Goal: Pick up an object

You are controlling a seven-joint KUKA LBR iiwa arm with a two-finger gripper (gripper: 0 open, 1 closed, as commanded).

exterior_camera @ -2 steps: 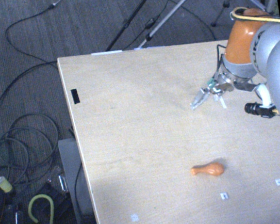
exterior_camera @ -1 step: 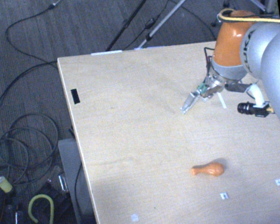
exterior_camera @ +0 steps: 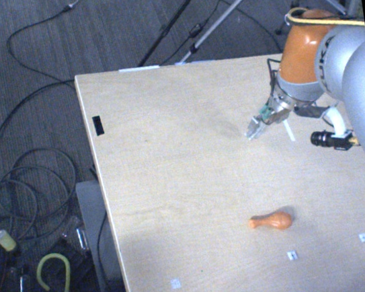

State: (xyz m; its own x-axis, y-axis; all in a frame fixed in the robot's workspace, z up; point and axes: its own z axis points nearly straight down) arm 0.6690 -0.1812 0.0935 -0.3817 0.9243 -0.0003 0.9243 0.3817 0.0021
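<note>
My pincer [exterior_camera: 259, 125] hung over the upper right part of the bench [exterior_camera: 173, 177], its pale tips pointing down and to the left. From the camera I could not tell how far it was parted, for the tips were small and blurred, but nothing showed between them and I judged it carried nothing. Behind it my wrist rose to the orange band [exterior_camera: 300, 49] and the grey arm [exterior_camera: 354, 89] at the right edge, with a small black fitting [exterior_camera: 331, 139] just below the wrist.

The thing to be taken, an orange object [exterior_camera: 272, 220] with a rounded bulb and a thin neck, lay flat on the light wood nearer the camera, well apart from my pincer, its neck pointing left. It lay alone, with only small markers [exterior_camera: 292, 255] near it.

I took this to be the approach: no grasp had begun. The next move called for travelling toward the camera until I stood over the bulb, turning so the tips straddled its narrow width, then descending.
</note>
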